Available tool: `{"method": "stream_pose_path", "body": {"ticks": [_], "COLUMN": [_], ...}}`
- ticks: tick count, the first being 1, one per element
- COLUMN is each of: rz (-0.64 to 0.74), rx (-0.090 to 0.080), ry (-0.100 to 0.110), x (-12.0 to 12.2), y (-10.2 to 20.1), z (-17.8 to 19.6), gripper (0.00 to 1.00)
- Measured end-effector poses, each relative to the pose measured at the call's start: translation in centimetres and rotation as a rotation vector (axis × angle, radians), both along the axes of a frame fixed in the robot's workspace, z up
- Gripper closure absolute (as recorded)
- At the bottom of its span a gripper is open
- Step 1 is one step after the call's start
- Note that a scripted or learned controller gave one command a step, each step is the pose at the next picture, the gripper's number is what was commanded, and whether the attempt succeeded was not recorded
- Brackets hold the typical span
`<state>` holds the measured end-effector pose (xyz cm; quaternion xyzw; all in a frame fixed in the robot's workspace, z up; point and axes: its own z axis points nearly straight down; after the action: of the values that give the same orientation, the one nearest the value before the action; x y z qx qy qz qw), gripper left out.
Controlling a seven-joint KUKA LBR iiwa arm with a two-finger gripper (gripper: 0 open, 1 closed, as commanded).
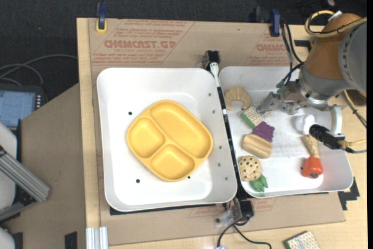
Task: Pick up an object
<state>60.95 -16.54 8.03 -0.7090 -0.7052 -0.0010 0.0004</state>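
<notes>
The right bin (pixel 338 183) holds several toy foods. A tan croissant (pixel 236 96) lies at its far left, with a green strip (pixel 248 120) and a purple piece (pixel 264 130) below it. Further toward the front lie a tan bread roll (pixel 256 146), a chocolate-chip cookie (pixel 249 168) and a small green piece (pixel 260 183). An orange and red toy vegetable (pixel 312 161) rests at the front right. My gripper (pixel 273 103) hangs low over the bin's back middle, just right of the croissant, with nothing seen in it.
A yellow divided plate (pixel 169 140) lies in the left bin (pixel 111 125). The grey arm with its orange band (pixel 326 58) comes in over the right bin's far right corner. A raised rim (pixel 224 125) separates the two bins.
</notes>
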Motion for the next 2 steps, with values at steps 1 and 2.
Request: {"method": "stream_pose_path", "body": {"ticks": [1,2], "rz": [0.004,0.006], "rx": [-0.006,-0.006], "ry": [-0.007,-0.007], "x": [-7.7,-3.3], "y": [6.9,7.0], "z": [0.9,0.8], "gripper": [0.00,0.00]}}
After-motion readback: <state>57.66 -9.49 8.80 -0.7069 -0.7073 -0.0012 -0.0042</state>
